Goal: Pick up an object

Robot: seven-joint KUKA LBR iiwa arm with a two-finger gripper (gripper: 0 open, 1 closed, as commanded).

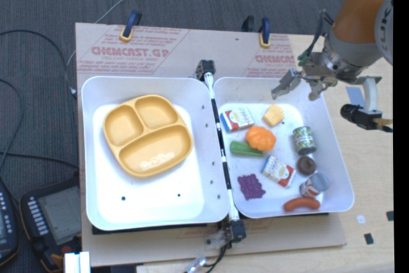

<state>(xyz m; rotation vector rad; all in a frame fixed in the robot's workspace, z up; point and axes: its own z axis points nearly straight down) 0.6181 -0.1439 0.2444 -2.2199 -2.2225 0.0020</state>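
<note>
The arm is reaching in from the upper right of the frame, and its gripper [299,85] is hanging over the top rim of the right bin [339,156] with its two fingers spread apart and nothing between them, which looks to me like the poise before a descent rather than a grab. All the candidates are sitting in that right bin: a corn piece [273,115] nearest the gripper, a small snack box [237,119] to its left, an orange fruit [261,137] over a green vegetable [246,149], a tin can [303,139], a purple grape bunch [251,186] and a sausage [301,204] toward the bottom. The left bin [102,201] is holding a yellow divided plate [148,135], probably just parked out of the way.
</note>
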